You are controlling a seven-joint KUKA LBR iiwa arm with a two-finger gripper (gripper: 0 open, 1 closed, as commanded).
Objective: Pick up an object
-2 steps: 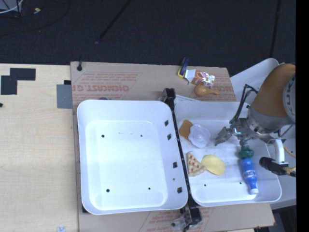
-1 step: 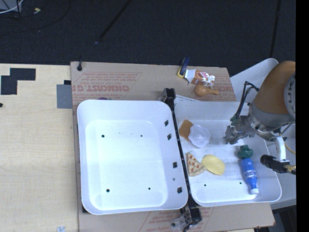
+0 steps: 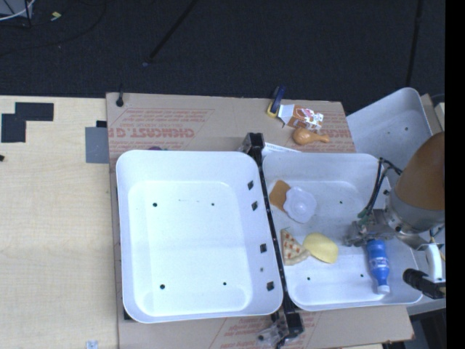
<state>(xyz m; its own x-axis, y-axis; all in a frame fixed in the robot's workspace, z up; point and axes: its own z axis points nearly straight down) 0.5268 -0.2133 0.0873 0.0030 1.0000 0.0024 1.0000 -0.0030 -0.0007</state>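
The right bin (image 3: 330,167) holds several small objects. A blue bottle (image 3: 377,265) with a white cap lies near its right wall. A yellow lemon-like piece (image 3: 321,248) rests beside a waffle-patterned piece (image 3: 291,247). Further back, a pale translucent lump (image 3: 299,204) sits against a tan slice (image 3: 279,193). My gripper (image 3: 361,232) hangs low over the bin's right side, just above the bottle's top end and right of the yellow piece. The arm's grey wrist and orange band (image 3: 425,184) rise behind it.
The left bin (image 3: 131,195) stands beside the right one, with a black divider (image 3: 263,209) between them. On the cardboard behind the bins lie an orange drumstick-shaped toy (image 3: 309,137), a small printed packet (image 3: 306,115) and a blue-and-yellow item (image 3: 276,102).
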